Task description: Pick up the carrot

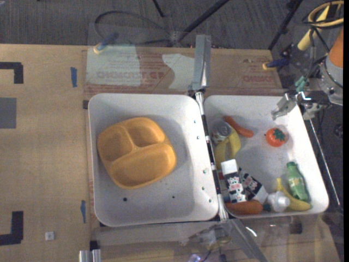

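An orange tapered carrot [244,207] with a dark green end lies along the front wall of the right bin [313,162], beside a milk carton [233,180]. A slimmer orange-red piece [238,126], also carrot-like, lies near the bin's back left, above a banana [231,146]. My gripper [293,106] hovers over the bin's back right corner, above and to the right of a tomato [276,137]. It is far from both orange pieces and I see nothing in it.
The right bin also holds a can [221,131], a green bottle [295,180], a second banana [293,199] and a white piece [278,202]. A yellow divided plate [136,152] sits in the left bin [185,201]. A metal divider [200,70] runs between the bins.
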### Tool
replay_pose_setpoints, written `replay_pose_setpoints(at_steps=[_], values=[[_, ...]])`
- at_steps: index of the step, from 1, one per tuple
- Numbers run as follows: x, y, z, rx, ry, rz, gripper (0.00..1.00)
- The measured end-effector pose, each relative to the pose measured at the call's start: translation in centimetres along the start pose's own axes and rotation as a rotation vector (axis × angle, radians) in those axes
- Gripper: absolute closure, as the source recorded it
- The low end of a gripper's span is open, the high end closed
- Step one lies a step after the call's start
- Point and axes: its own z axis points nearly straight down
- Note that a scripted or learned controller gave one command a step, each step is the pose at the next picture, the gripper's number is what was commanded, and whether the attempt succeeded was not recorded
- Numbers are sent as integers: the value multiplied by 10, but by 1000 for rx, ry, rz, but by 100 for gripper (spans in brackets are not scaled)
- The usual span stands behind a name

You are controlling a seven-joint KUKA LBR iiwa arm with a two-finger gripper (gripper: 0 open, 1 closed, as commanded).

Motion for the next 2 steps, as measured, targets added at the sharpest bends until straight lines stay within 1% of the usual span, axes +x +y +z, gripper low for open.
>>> replay_pose_setpoints(at_steps=[1,2], values=[[43,-39,137,2,2,-115,0],[63,11,176,-5,-1,-297,0]])
